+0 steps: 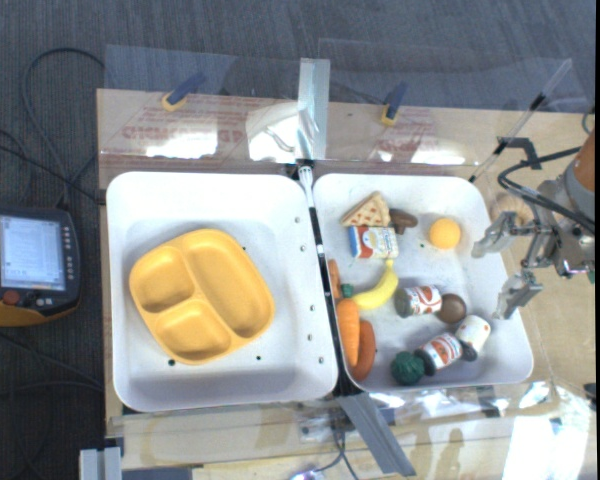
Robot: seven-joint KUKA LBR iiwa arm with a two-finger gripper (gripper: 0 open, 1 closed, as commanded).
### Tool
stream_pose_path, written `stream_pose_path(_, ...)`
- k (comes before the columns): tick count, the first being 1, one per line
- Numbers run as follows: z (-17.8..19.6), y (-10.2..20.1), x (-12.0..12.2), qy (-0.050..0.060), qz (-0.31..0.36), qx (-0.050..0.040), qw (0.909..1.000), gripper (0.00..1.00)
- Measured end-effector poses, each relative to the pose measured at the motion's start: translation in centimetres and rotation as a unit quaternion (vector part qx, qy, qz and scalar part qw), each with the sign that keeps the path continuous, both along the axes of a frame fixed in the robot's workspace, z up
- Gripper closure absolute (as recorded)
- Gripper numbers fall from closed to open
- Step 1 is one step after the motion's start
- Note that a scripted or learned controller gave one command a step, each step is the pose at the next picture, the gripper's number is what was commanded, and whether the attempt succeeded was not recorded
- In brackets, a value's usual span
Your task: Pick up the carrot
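Note:
The carrot (349,332) lies orange and lengthwise against the left wall of the right bin (502,360), its green top near the banana (379,292). A second orange piece (366,346) lies right beside it. My gripper (508,266) hangs over the right bin's right edge, far to the right of the carrot. Its two fingers stand apart, with nothing between them.
The right bin also holds a sandwich wedge (369,211), a small carton (372,241), an orange ball (444,233), two cans (420,300) (442,350), a brown item (453,308) and a green broccoli (409,367). A yellow divided plate (200,293) sits in the left bin (130,208).

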State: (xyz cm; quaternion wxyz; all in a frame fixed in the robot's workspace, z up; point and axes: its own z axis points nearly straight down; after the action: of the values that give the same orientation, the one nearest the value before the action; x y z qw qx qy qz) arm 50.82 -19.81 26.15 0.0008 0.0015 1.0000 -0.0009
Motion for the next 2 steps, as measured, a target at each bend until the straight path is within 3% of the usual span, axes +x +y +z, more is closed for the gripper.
stream_pose_path(1,-8.2,-2.4,8.2,0.003,-0.080,0.0011,0.9968,0.00)
stream_pose_path(2,-14.9,-2.4,12.6,0.001,-0.178,0.0006,0.9840,0.00)
